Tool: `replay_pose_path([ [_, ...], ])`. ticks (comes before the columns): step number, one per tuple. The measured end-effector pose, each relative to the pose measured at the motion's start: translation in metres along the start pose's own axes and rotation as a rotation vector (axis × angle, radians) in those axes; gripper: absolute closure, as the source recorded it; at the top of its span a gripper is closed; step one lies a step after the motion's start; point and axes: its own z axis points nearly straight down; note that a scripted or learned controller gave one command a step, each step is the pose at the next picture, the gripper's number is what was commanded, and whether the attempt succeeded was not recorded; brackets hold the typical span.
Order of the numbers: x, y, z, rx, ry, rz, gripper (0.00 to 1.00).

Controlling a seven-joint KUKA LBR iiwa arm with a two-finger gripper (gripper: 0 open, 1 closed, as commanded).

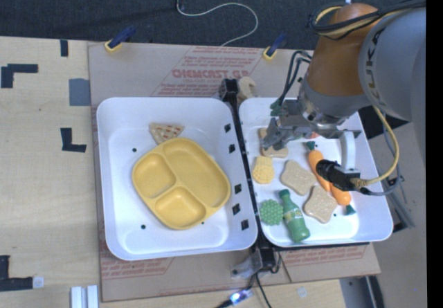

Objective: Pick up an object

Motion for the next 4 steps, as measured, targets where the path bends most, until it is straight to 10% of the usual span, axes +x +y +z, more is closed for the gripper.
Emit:
replay_pose_path([
  [4,0.002,-0.006,-0.003,0.0,-0.002,0.003,1.0],
])
